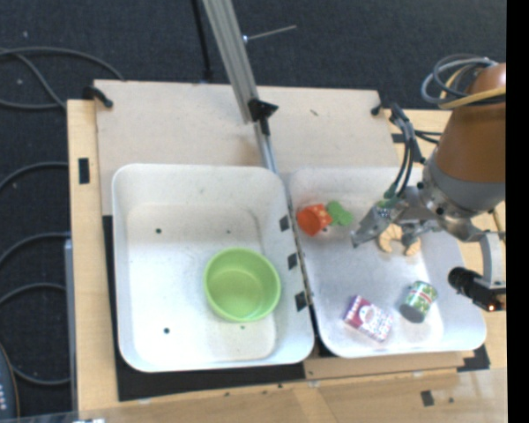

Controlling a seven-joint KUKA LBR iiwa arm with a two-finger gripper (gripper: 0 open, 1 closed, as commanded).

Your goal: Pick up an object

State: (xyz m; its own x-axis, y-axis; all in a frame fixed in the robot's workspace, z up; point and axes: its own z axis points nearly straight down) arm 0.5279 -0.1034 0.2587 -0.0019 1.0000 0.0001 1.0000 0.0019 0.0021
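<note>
Two shallow white bins sat side by side on the desk (185,126), a pale board on dark carpet. The left bin (150,236) held a green bowl (242,284), upright, toward its near right part. The right bin (441,324) held several small things: an orange-red object (313,219) near its left wall with a small green piece (339,212) just beside it on the right, a pink and white packet (368,317) lying toward the near edge, and a small green can (418,300) tilted on its side a little to the right of the packet. The arm (472,148), its orange band showing, reached in from the right over the far half of the right bin. Its pincer (390,230) hung low over a pale tan object (397,241), which lay between the orange-red object and the bin's right side; the dark fingers looked spread apart around and above it, though whether they touched it could not be told. A slanted metal rail (234,51) rose from the desk behind the bins, and loose cables (26,69) lay on the carpet to the left.
</note>
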